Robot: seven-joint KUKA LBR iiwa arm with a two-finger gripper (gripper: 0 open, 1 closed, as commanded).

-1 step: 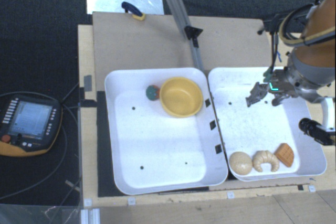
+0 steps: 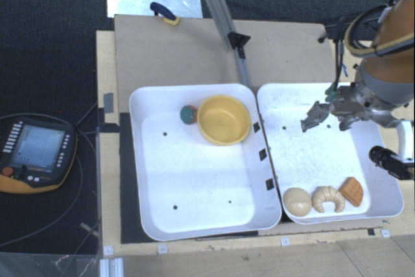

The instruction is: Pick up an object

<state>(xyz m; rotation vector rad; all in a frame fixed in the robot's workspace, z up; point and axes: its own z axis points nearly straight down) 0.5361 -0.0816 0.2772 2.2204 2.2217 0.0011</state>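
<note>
- The bench (image 2: 279, 48) has a flat brown top, like cardboard, and it stands on a dark carpet floor (image 2: 52, 23).
- Two shallow white bins lie directly on the bench, side by side, and their inner edges are touching.
- The left bin (image 2: 194, 204) is the bigger one in the view; the right bin (image 2: 311, 159) stands a little turned.
- A black mat (image 2: 130, 217) shows under the left bin, along its left and lower edges.
- A small blue and yellow clamp (image 2: 163, 12) sits at the far edge of the bench.
- A grey metal pole (image 2: 220, 3) comes down at a slant to the bench, just behind the bins.
- On the floor, left of the bench, lies a control tablet (image 2: 35, 154) with a screen and a yellow-orange rim.
</note>
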